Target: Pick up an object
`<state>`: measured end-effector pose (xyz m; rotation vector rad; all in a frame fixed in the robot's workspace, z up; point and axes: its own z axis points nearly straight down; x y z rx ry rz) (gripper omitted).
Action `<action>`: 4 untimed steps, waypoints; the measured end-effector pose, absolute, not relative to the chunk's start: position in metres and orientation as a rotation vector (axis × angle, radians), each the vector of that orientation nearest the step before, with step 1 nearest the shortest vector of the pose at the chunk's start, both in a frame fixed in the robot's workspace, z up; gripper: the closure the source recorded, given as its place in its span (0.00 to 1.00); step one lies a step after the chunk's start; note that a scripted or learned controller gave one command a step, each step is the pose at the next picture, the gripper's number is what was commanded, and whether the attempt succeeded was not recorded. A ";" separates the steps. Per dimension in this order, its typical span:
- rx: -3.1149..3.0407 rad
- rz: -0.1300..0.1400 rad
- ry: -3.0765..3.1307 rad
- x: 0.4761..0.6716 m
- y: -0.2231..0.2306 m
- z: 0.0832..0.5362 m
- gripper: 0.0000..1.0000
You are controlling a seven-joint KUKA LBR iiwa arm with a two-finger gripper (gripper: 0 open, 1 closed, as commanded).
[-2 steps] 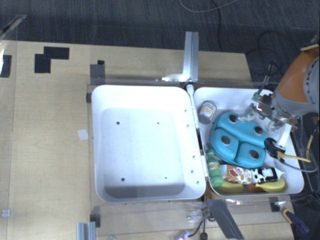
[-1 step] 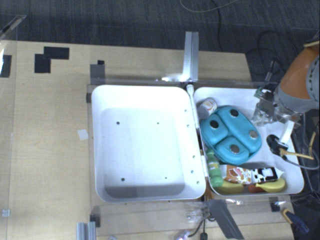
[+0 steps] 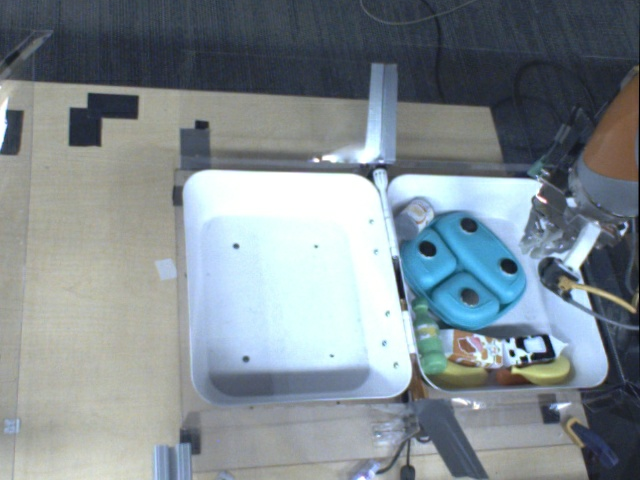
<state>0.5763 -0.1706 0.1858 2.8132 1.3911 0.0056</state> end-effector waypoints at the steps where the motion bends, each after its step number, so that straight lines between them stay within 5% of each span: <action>1: 2.967 0.005 1.025 0.610 -0.189 0.193 1.00; 2: 3.020 0.002 0.863 0.589 -0.202 0.209 1.00; 3: 3.103 0.003 0.480 0.595 -0.205 0.240 1.00; 4: 3.111 0.006 0.423 0.594 -0.205 0.316 1.00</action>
